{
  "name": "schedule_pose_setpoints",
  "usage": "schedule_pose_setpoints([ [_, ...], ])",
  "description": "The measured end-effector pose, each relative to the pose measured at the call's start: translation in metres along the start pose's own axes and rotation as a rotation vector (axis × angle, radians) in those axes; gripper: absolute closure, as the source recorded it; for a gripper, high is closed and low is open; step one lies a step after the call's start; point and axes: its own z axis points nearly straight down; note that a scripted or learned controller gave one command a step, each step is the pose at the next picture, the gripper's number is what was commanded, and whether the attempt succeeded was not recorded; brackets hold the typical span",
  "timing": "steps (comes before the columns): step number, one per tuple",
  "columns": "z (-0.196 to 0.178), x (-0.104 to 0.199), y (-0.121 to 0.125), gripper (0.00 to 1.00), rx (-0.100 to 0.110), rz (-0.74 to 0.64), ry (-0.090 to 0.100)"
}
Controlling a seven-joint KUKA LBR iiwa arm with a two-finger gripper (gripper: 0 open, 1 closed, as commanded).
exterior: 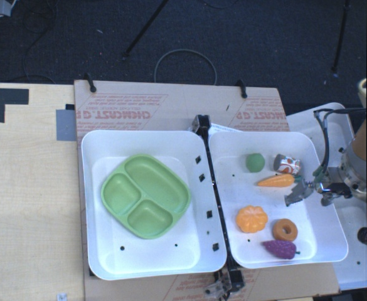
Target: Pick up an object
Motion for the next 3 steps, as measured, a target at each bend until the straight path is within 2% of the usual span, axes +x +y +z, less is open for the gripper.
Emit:
schedule_pose_setpoints([
  [1,0.049,0.009,-0.004,0.0,0.004,-0.001,0.002],
  [3,0.156,0.008,0.003,0.0,-0.003,0.001,-0.001],
])
